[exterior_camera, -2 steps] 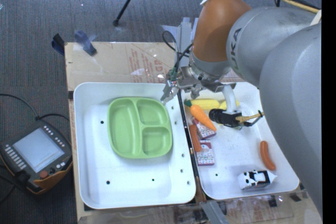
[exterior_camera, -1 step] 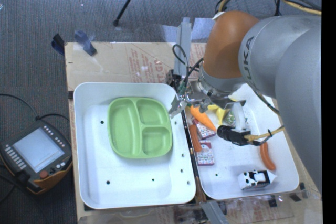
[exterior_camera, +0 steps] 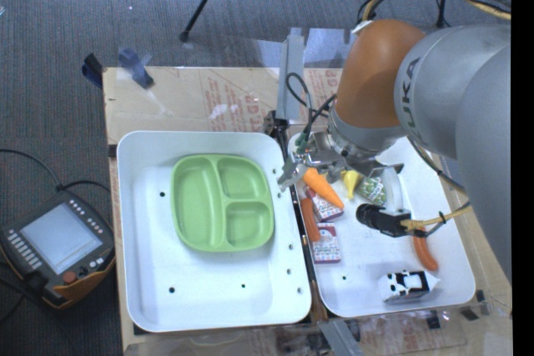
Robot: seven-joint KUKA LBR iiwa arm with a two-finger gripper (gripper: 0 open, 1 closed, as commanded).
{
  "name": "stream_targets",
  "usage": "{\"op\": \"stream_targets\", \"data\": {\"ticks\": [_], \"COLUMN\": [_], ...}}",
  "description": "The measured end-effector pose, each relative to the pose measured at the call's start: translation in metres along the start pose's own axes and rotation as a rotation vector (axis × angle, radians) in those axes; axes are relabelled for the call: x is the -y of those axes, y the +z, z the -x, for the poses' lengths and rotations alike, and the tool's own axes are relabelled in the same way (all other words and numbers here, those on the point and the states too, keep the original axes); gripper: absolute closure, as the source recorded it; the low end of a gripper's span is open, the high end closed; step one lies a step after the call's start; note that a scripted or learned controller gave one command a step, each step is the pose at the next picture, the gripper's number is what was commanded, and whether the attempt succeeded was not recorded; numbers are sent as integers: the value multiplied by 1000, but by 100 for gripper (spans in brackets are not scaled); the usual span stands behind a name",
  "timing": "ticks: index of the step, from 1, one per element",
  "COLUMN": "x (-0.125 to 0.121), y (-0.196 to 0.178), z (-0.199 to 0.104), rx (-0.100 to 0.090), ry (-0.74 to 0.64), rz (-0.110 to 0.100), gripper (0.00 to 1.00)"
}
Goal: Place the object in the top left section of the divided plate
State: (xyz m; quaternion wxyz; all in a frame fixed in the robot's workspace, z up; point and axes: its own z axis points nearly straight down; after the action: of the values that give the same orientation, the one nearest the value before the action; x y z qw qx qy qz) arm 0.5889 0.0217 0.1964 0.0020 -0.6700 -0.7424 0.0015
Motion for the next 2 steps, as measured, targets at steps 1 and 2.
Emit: {"op": "stream_targets", "data": {"ticks": [1,2], "x": [-68,-68], "y": [47,38], "z": [-127,-128], "rx": [1,1], "ry": [-276,-279], "rz": [2,0], "gripper": [0,100]}}
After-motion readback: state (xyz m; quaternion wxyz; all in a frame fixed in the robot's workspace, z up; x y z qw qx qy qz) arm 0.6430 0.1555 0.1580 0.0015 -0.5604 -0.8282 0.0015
